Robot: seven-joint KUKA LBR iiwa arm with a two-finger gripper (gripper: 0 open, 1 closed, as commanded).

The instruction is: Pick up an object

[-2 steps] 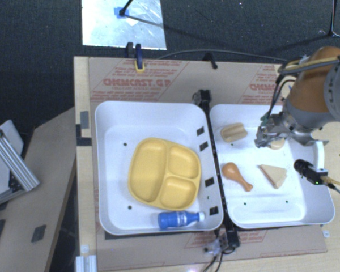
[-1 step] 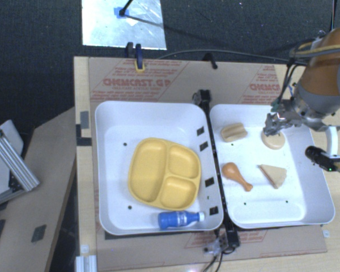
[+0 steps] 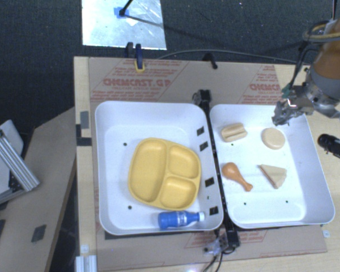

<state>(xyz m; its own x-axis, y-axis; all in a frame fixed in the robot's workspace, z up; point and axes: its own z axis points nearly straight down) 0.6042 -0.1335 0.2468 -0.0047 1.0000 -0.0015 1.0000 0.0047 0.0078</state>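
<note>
The desk [image 3: 82,152] carries 2 shallow white bins side by side, joined along a black central divider. The left bin [image 3: 110,152] holds a yellow compartment plate [image 3: 164,171] lying flat near its centre and a blue bottle [image 3: 178,219] lying on its side against the near wall, cap toward the divider. The bottle is just beside the plate's near edge; whether they touch cannot be told.

The right bin [image 3: 311,169] holds 4 small food-shaped items, all resting flat and well separated from one another:

1. A tan bread roll [image 3: 234,132], far-left area of the bin.
2. A pale round disc [image 3: 273,138], far-right area.
3. A brown drumstick [image 3: 237,175], near-left area, narrow end pointing toward the near wall.
4. A beige wedge [image 3: 273,175], near-right area.

This spacing appears favourable: each item has free floor around it, so a descent on 1 item should not disturb the others.

The arm enters from the right, and the hand [image 3: 284,113] is over the far-right part of the right bin, close to its far wall. Its height above the bin floor cannot be judged. Whether the hand is spread or pressed together cannot be told at this resolution; nothing is seen between its tips.

The nearest candidate is the round disc, just beside the hand on the near side. The roll lies to the hand's left, near it. The drumstick and wedge lie farther toward the near wall. No item is lifted yet.
</note>
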